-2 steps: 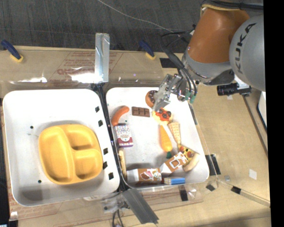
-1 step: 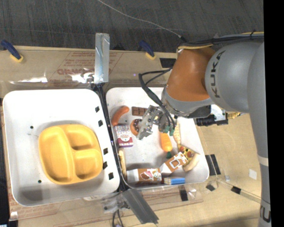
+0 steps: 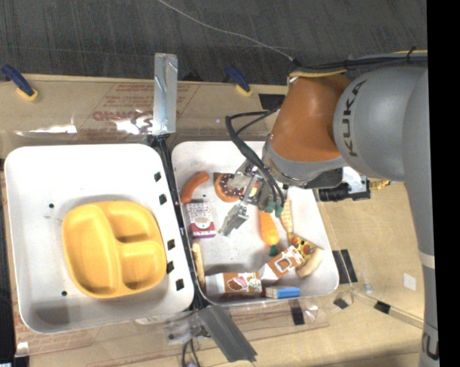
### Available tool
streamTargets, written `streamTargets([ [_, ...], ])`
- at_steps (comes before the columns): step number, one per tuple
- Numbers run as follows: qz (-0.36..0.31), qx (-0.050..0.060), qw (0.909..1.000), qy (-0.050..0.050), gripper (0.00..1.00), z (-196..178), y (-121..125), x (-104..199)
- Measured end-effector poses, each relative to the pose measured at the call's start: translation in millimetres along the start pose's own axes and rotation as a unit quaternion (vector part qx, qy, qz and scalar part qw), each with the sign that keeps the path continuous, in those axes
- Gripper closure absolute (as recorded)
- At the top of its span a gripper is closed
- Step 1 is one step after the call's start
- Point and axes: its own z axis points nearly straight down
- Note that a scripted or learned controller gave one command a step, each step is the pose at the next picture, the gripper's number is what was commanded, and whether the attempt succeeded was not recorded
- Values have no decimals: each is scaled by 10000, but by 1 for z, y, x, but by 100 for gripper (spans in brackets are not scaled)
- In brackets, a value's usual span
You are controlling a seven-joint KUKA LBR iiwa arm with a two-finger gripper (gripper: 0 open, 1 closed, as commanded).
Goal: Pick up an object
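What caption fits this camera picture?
Gripper hovers over toy food in the right bin; yellow tray sits in the left bin.

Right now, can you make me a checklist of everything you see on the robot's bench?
Surface: brown bench bearing two white bins, left bin and right bin.
Job's things: in the right bin, hot dog, carrot, small carton, pizza slice, wrapped bar.
Clutter: yellow divided tray in the left bin.
Grippers: tool low over the right bin, nothing visibly held.
Cables: black cable at the wrist.
Surroundings: dark carpet, blue clamps.
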Motion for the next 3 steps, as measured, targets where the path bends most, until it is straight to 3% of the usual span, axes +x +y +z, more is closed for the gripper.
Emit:
streamTargets([
  [1, -242, -2, 9997, -3, 0, 73, -63, -1],
  [2, 460, -12, 9989, -19, 0, 76, -68, 20],
  [3, 617, -17, 9981, -37, 0, 76, -40, 52],
])
